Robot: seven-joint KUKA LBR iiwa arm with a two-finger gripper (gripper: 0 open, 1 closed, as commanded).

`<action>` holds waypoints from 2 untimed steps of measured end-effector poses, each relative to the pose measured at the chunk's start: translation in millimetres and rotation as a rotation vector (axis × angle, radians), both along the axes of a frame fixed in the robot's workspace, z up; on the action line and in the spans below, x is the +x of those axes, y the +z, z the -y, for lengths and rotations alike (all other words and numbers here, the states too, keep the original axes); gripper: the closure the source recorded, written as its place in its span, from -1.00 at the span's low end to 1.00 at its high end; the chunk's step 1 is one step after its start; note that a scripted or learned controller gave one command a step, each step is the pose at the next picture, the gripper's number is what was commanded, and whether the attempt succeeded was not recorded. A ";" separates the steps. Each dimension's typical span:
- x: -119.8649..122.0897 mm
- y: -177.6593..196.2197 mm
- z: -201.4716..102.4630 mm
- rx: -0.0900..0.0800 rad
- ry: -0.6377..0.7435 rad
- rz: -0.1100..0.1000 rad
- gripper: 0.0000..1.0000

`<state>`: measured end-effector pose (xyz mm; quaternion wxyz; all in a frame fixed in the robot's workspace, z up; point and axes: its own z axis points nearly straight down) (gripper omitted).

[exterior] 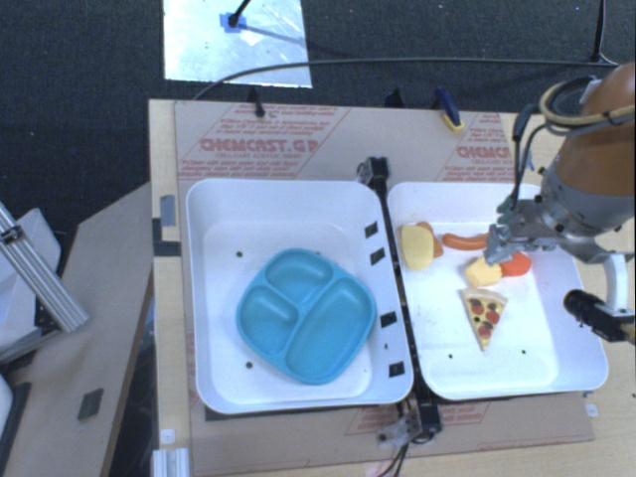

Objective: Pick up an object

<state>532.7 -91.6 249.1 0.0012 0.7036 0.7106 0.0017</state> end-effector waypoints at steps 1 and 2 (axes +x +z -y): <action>19.4 4.9 -46.7 0.001 0.001 0.000 1.00; 40.0 -8.0 -100.7 0.001 0.001 -0.002 1.00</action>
